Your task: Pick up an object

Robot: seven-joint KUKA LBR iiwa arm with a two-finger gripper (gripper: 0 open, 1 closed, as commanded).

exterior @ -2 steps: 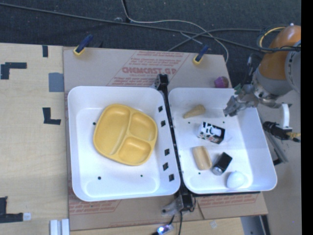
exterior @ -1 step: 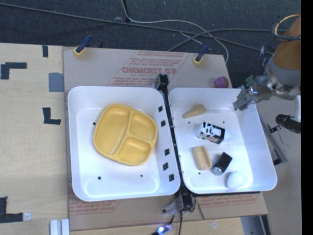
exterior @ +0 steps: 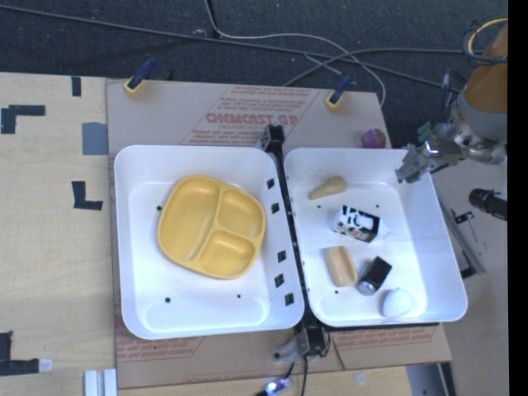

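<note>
The right bin (exterior: 429, 221) holds several small objects: a tan wedge-shaped piece (exterior: 327, 188) at the back, a black-and-white packet (exterior: 357, 223) in the middle, a tan block (exterior: 340, 266) toward the front, a black cylinder (exterior: 374, 274) beside it and a white ball (exterior: 398, 303) at the front right. My gripper (exterior: 411, 170) hovers over the back right rim of this bin, apart from all of them. The arm's grey wrist and orange band sit at the right edge.
The left bin (exterior: 136, 246) holds a yellow divided plate (exterior: 212, 226). A small purple object (exterior: 373, 138) lies on the cardboard behind the right bin. Clamps and cables run along the back.
</note>
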